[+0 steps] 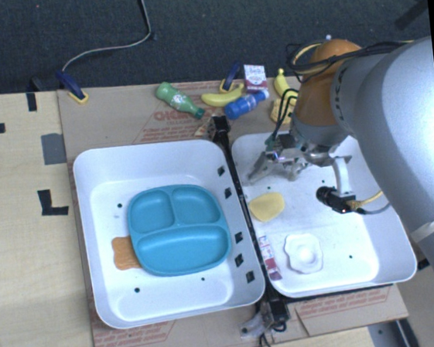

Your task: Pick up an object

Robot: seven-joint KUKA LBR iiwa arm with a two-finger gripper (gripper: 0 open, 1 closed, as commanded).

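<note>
Arm [398, 125] bent low over right bin [383, 266].

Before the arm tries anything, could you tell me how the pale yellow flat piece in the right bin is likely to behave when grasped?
The pale yellow piece lies flat on the right bin floor, so fingers would probably struggle to get under it. It looks thin, likely light, and may slide if pushed. Whether it is stiff or floppy cannot be told.

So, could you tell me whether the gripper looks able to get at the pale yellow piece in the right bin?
Probably yes: the gripper hangs just above the pale yellow piece, which lies flat and apart from the white cup, nothing covering it.
</note>
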